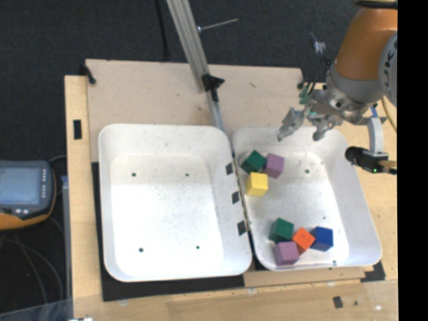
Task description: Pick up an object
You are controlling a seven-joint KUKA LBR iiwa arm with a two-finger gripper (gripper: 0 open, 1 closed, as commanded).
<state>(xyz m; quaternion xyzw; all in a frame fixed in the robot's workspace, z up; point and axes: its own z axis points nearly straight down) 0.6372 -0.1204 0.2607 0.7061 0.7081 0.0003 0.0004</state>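
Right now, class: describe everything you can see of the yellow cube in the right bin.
The yellow cube is a small, solid-looking block with matte faces. It rests flat on the floor of the right bin, near the bin's left wall. It sits just below the green cube and purple cube, seemingly touching the green one.

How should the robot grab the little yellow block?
Probably from straight above, closing on the yellow cube's left and right faces. A green cube presses against its far edge, while its sides look freer. The open gripper hangs above the right bin's far end.
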